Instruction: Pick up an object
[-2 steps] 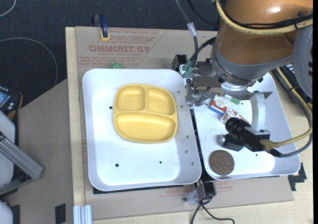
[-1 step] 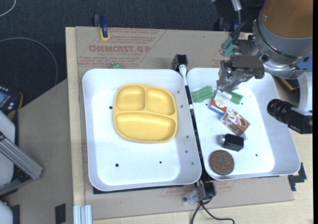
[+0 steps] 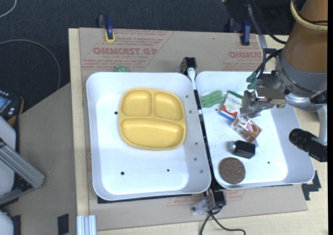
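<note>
My gripper (image 3: 248,110) hangs low over the right bin (image 3: 281,169), reaching in from the right. Its tips are right above a small red-and-white packet (image 3: 246,128) and beside a blue, white and red carton (image 3: 230,108). A green piece (image 3: 211,98) lies at the bin's upper left. A black block (image 3: 243,148) and a brown round disc (image 3: 231,170) sit nearer the front. Nothing visibly sits between the tips.
The left bin (image 3: 104,145) holds a yellow divided plate (image 3: 152,118). A black bar (image 3: 196,98) runs between the two bins. Blue clamps (image 3: 109,28) hold the board at the back. A black cylinder (image 3: 308,143) juts in at the right.
</note>
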`<state>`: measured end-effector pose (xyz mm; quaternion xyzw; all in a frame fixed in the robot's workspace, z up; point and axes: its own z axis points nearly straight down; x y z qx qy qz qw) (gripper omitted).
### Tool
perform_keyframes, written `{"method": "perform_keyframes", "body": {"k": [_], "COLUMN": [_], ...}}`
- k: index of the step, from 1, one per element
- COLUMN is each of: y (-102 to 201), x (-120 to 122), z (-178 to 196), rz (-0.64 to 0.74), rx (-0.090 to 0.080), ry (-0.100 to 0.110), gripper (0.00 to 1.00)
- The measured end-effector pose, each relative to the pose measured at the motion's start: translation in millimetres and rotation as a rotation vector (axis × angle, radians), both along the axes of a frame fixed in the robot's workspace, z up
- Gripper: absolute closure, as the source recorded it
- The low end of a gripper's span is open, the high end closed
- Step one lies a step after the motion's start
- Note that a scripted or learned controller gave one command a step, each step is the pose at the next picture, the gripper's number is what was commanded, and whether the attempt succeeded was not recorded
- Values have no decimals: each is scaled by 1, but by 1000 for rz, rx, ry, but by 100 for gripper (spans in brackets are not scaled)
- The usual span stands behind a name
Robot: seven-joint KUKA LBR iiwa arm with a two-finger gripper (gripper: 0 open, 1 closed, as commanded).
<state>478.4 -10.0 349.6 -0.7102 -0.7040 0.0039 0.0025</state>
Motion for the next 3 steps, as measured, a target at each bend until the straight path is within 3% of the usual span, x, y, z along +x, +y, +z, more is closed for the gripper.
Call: {"method": "perform_keyframes", "body": {"k": [1, 2, 3], "y": [4, 22, 78], "x": [2, 1, 0], "z": [15, 56, -28], "rz": [9, 11, 14], "rx": [1, 2, 2], "ry": [-13, -15, 2], "gripper": [100, 100, 100]}}
